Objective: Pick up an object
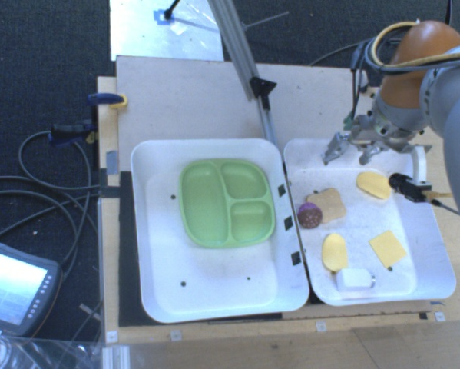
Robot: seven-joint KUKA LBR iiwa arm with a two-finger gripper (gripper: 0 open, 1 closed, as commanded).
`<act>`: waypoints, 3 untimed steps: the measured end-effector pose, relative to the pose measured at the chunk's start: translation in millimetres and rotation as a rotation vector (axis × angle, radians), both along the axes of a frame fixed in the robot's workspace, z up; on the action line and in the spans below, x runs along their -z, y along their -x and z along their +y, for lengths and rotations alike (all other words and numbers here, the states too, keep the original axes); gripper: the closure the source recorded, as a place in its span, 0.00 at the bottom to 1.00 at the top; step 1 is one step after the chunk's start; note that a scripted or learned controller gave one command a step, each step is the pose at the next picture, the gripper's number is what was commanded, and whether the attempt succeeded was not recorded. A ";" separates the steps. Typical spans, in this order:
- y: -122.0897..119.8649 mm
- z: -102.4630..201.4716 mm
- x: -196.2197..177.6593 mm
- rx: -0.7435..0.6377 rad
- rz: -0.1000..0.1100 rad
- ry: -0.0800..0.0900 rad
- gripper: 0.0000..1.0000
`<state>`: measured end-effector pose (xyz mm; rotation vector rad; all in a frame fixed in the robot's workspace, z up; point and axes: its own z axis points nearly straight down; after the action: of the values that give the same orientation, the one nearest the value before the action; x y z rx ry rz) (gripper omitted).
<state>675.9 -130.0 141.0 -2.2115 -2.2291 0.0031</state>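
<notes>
A green divided tray (227, 203) is lying in the left white bin (157, 283); a teach pendant (14, 287) is sitting at lower left.

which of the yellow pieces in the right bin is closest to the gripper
The rounded yellow piece near the bin's far right side, just below the gripper. The oval yellow piece and the square yellow slice lie nearer the front.
</notes>
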 end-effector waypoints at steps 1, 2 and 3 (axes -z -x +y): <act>0.4 0.4 52.2 -0.001 0.000 0.000 0.00; -2.1 0.0 36.9 -0.003 -0.008 0.002 1.00; -7.4 9.0 -23.5 0.000 -0.012 0.001 1.00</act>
<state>683.2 -121.0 164.6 -2.2173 -2.2354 -0.0092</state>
